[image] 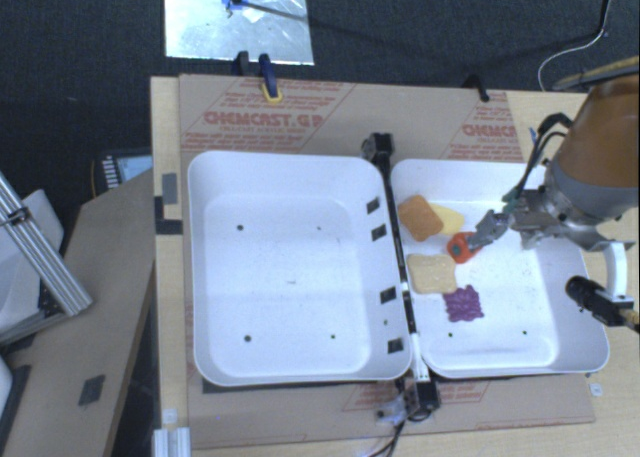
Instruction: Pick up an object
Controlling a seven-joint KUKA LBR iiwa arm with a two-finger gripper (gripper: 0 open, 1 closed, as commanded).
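The right bin (575,340) holds several small items. An orange loaf-like piece (420,217) lies at its upper left, with a pale yellow piece (450,216) beside it. Below them lie a tan toast slice (432,273) and a purple grape cluster (463,303). A small red-orange object (461,248) lies right of the toast. My gripper (482,237) reaches in from the right and its tip is right at the red-orange object, touching or nearly touching its right side. Nothing looks lifted off the bin floor.
The left bin (290,265) sits beside the right one, with a black clip strip (395,265) along the shared edge. The grey arm with its orange band (600,145) hangs over the right bin's far right. A black fitting (595,300) sticks out at the right rim.
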